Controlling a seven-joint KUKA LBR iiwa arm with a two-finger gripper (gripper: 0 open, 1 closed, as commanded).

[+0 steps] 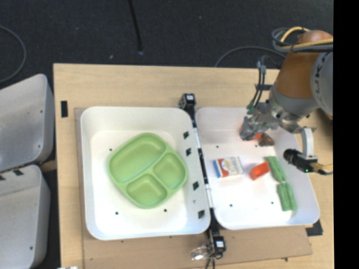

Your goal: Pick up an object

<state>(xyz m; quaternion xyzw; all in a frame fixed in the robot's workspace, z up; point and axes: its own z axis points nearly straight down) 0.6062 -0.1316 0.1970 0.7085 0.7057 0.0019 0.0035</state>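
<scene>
Where the two shallow white bins meet, we list: left bin [95,217], one green three-compartment plastic plate [147,170]; right bin [224,214], a small blue-white-red card box [227,166], an orange block [258,171], two green sticks [275,168] [286,196]. Hand [255,129] over far right bin; we cannot tell its grip.

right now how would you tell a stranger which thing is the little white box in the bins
Of the two white bins, look in the right bin, the one without the green divided plate. The little white box lies flat near that bin's left wall, about midway down. It alone is white with blue and red print; the orange piece and green sticks to its right are plain.
</scene>
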